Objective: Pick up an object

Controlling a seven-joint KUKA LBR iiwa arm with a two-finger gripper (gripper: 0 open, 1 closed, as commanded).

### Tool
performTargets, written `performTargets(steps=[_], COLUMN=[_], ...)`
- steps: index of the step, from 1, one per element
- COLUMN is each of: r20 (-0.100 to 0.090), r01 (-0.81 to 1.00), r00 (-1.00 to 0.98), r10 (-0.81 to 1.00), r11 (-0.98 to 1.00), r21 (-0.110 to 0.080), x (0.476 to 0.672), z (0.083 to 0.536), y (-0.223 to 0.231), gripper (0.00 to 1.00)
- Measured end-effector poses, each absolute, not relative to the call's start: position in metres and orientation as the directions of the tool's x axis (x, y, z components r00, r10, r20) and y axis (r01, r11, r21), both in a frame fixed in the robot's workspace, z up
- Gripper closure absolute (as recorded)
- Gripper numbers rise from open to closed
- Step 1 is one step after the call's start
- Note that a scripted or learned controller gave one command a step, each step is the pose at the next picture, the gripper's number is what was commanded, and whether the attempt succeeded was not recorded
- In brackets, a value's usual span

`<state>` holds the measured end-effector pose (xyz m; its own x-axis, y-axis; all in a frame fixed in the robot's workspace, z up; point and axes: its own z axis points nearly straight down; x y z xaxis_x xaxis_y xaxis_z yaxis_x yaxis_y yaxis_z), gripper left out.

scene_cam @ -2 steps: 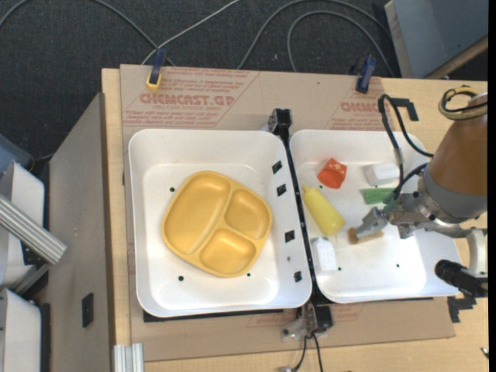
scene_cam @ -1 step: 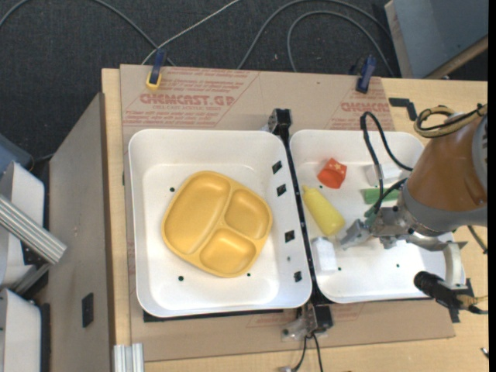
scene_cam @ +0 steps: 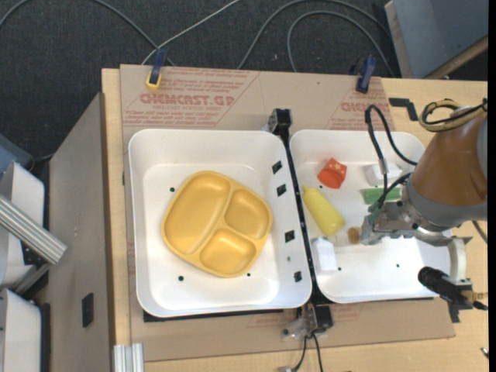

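The right bin [scene_cam: 387,285] holds a red object [scene_cam: 332,173], a yellow oblong object [scene_cam: 322,211], a green object [scene_cam: 380,196], a small brown piece [scene_cam: 353,235] and a white block [scene_cam: 324,256]. My gripper [scene_cam: 372,229] reaches down into this bin from the right. It sits just below the green object and right beside the brown piece. The arm's wrist hides what lies directly under the gripper.
A yellow divided plate [scene_cam: 217,223] lies in the left bin [scene_cam: 147,208]. A black divider [scene_cam: 291,208] runs between the bins. A white item [scene_cam: 375,174] lies near the right bin's far side. Cables trail behind the bench.
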<state>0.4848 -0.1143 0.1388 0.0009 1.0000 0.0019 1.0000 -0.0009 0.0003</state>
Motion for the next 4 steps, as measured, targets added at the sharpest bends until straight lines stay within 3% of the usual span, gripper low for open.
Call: performTargets(steps=[1, 2, 4], r20=[-0.001, -0.001, 0.002], r01=[1.000, 1.000, 1.000], r00=[-0.001, -0.001, -0.007], r10=[1.000, 1.000, 1.000], r11=[0.001, 0.001, 0.007], r21=[0.007, 0.005, 0.001], x=[0.482, 0.484, 0.508], z=[0.202, 0.237, 0.247], y=[-0.117, -0.117, -0.007], gripper=[1.00, 1.00, 1.00])
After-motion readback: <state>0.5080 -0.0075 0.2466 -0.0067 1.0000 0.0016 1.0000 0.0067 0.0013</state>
